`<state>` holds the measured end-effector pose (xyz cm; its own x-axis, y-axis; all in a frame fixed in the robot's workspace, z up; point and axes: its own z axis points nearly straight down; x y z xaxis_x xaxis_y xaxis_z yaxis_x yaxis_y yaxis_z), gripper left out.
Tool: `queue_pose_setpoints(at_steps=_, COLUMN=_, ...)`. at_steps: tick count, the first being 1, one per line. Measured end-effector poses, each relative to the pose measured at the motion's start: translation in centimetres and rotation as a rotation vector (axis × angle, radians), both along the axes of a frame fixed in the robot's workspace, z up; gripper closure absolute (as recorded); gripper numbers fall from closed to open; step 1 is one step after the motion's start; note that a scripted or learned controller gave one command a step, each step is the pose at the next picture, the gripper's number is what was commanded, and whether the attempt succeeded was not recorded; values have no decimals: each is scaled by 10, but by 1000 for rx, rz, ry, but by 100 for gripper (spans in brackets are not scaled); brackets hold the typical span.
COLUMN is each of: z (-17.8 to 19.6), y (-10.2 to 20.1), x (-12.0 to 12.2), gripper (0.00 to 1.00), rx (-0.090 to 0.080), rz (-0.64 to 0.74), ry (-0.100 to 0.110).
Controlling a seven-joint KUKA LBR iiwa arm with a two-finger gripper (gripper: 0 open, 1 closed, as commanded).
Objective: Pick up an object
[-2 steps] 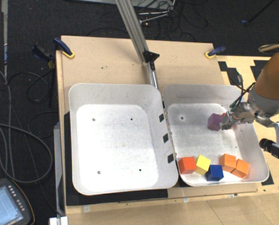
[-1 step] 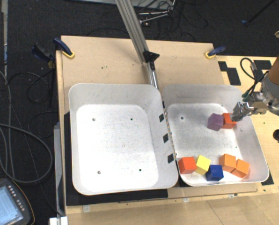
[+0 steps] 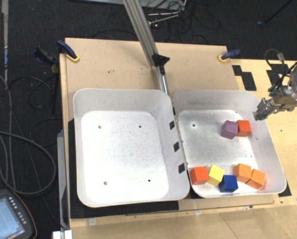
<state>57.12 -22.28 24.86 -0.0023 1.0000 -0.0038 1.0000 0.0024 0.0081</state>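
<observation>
Right bin (image 3: pixel 268 148): orange block (image 3: pixel 244 128) near tool (image 3: pixel 262 111).

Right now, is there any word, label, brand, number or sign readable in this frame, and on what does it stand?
None can be read.
Screen at the lower left corner: lit, but its contents are too small and blurred to read.
Blocks, such as the purple block: plain faces, no markings.

The robot's arm pokes in from the right side, high up. Its gripper (image 3: pixel 264 111) is small and dark, and it points down and to the left. It hangs in the air with nothing between its fingers.
</observation>
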Motion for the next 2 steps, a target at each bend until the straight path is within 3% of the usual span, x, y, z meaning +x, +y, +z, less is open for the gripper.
queue_pose_setpoints(at_steps=2, z=-4, y=114, x=6, gripper=100, rx=6, rz=6, ry=9)
